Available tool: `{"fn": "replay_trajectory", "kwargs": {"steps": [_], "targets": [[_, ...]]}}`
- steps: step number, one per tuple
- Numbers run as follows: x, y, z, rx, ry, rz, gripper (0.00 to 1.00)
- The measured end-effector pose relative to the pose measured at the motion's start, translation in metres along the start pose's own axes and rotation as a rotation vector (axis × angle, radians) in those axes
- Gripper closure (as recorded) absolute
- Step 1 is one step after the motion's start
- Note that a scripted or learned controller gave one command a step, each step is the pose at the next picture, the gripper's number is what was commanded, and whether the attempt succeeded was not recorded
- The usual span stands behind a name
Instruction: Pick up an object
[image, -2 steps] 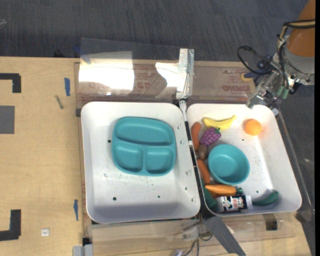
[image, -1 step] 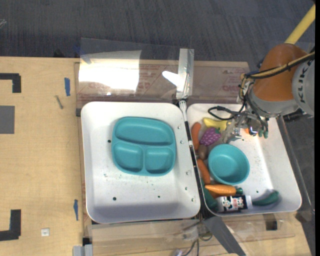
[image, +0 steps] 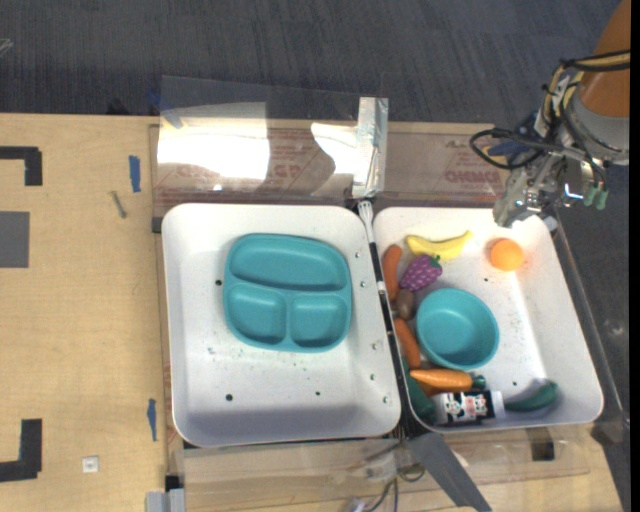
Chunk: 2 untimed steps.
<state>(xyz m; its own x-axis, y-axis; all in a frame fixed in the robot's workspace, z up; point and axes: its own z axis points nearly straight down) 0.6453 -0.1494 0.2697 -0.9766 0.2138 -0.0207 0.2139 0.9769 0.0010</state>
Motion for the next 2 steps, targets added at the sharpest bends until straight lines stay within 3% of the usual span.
{"fn": "replay_trajectory", "kwargs": {"steps": [1,2], "targets": [[0.0,-0.074,0.179,0.001,0.007,-0.074,1.0],[-0.026,-0.068,0.181,-0.001,0.01,0.054,1.0]]}}
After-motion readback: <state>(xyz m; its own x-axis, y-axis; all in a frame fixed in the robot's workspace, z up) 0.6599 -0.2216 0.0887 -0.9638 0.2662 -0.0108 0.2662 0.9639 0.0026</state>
